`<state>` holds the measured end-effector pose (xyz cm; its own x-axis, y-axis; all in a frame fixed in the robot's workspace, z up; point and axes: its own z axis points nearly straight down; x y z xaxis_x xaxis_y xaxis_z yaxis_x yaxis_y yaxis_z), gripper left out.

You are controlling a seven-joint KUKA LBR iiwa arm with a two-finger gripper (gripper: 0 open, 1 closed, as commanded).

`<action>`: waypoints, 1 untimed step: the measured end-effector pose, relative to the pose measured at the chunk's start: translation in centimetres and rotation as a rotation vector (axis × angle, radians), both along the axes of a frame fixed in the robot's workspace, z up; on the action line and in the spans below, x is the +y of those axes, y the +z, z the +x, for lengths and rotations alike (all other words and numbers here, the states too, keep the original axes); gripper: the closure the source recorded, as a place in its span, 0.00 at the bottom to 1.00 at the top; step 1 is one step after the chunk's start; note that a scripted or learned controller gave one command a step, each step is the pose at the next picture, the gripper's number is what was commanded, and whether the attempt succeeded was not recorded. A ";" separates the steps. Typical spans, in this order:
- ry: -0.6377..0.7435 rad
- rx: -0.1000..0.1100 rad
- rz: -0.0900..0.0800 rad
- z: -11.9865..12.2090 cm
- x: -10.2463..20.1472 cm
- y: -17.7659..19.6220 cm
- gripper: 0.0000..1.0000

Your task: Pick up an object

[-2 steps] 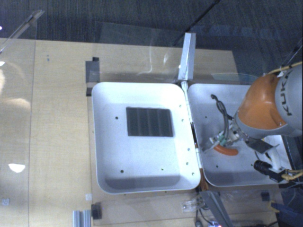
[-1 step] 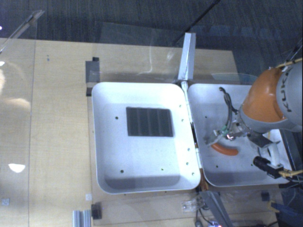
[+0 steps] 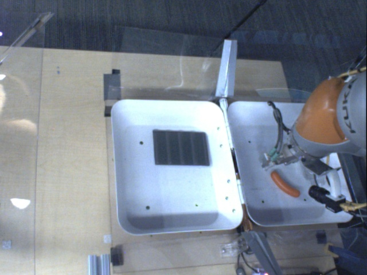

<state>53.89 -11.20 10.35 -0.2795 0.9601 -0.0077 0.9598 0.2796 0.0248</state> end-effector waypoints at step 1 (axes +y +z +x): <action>0.000 0.000 0.000 0.0 0.0 0.0 0.00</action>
